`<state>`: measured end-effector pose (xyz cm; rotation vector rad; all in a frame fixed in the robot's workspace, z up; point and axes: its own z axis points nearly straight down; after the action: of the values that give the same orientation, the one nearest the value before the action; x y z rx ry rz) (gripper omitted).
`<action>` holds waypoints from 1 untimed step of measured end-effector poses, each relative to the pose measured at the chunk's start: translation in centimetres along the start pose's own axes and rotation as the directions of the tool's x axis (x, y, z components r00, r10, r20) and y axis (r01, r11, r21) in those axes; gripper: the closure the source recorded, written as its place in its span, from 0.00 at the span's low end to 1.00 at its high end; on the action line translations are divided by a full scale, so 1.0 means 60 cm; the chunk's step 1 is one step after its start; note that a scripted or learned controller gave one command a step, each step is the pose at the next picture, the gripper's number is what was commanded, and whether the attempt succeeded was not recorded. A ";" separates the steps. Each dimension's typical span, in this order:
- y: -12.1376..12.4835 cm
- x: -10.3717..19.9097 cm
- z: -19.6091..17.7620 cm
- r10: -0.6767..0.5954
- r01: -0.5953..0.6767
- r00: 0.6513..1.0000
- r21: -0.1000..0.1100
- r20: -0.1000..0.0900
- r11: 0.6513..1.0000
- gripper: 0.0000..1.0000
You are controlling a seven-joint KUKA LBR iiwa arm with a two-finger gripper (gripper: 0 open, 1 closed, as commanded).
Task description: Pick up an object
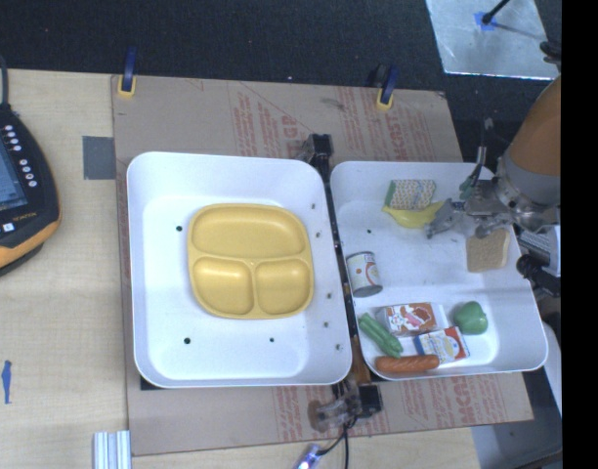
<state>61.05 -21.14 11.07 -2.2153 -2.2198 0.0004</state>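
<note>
the arm is reaching in from three o'clock, and its gripper [467, 213] is hovering over the upper part of the right bin [514, 364], just beside a tan sponge-like block [488, 252] lying at about four o'clock from it. whether the fingers are spread or pressed together cannot be told at this size, and nothing is visibly sitting between them. the block is the nearest candidate for a pick; it is looking light and soft, likely to squash a little under a pinch, so a hold across its short sides near the middle would probably be the safest. at nine o'clock from the gripper a yellow bowl-shaped piece [416, 215] is lying with a small patterned packet [410, 193] touching it at its upper edge; the bowl is looking stiff and smooth, apt to slip unless taken by the rim. a small can [363, 273] is lying at the bin's left wall, round and likely to roll. along the six o'clock edge a printed carton [410, 318], a second small carton [444, 345], a green pepper [471, 318], a green pod [381, 336] and a sausage [407, 364] are crowding together, which would make a clean grip harder. the left bin [152, 291] is holding a yellow divided tray [250, 260].
</note>
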 end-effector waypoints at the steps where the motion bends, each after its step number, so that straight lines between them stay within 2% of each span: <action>1: -0.147 0.039 0.033 -0.004 0.004 1.000 0.002 0.003 1.000 0.00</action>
<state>52.22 -18.83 9.12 -2.2119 -2.2245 0.0052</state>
